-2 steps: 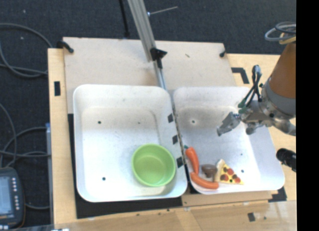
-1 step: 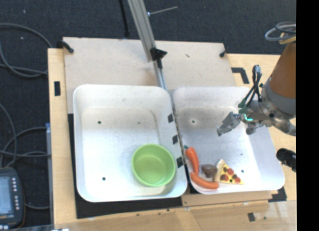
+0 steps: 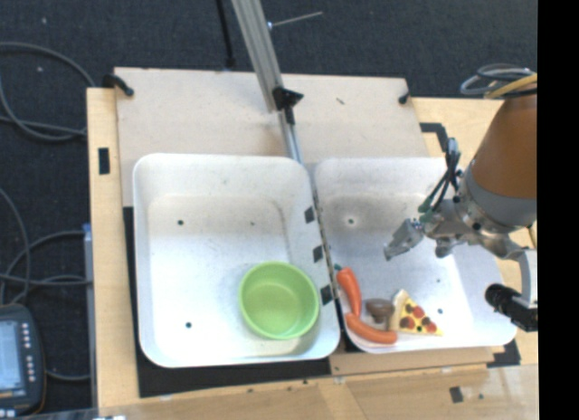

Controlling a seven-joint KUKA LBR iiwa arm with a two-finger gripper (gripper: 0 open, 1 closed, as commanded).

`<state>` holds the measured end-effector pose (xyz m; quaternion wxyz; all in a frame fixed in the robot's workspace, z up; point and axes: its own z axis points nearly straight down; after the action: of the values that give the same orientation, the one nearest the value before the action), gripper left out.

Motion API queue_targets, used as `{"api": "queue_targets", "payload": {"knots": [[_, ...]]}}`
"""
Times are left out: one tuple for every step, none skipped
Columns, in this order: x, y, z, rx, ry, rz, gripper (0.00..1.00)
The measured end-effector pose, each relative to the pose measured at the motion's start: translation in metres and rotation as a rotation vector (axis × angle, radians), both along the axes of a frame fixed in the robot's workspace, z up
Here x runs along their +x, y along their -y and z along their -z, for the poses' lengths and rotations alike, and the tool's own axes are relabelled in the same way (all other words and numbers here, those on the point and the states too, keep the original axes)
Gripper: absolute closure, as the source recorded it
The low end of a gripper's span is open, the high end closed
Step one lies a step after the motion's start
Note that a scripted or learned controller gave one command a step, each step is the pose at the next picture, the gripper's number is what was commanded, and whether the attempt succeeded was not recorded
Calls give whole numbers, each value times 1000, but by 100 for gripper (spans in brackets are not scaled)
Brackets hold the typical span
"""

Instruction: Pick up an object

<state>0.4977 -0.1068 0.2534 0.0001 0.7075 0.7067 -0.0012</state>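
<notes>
Nearest the lower edge of the view, a cluster of small toy foods lies in the front-left corner of the right-hand shallow white bin (image 3: 380,183): a curved red-orange toy sausage (image 3: 369,329) along the front wall, an upright orange toy carrot (image 3: 350,290) against the dividing wall, a small brown rounded piece (image 3: 379,310) between them, and a yellow wedge-shaped toy pizza slice with red spots (image 3: 415,317) just beside the brown piece. These pieces touch or nearly touch one another. A lime-green round plastic bowl (image 3: 279,299) sits upright in the front-right corner of the left-hand shallow white bin (image 3: 181,192), well apart from the arm. The two-finger gripper (image 3: 399,243) hangs over the middle of the right bin, above and behind the cluster, holding nothing; its fingers point left and down, but whether they stand apart or together cannot be told at this angle. Judgement: any of the toys would serve as the object. They look light, stiff and smooth, probably moulded plastic, so slipping is a greater risk than breakage. The sausage offers the best hold across its narrow middle, though the front wall crowds one side. The pizza slice lies flat and thin, and its edges would be hard to catch. The bowl would need a pinch over its rim.
</notes>
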Motion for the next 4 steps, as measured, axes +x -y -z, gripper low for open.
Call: {"api": "queue_targets", "payload": {"knots": [[0,8,44,0,-2,1,0],[4,16,90,1,-3,1,0],[6,15,77,3,6,3,100],[0,16,29,1,8,-4,100]]}}
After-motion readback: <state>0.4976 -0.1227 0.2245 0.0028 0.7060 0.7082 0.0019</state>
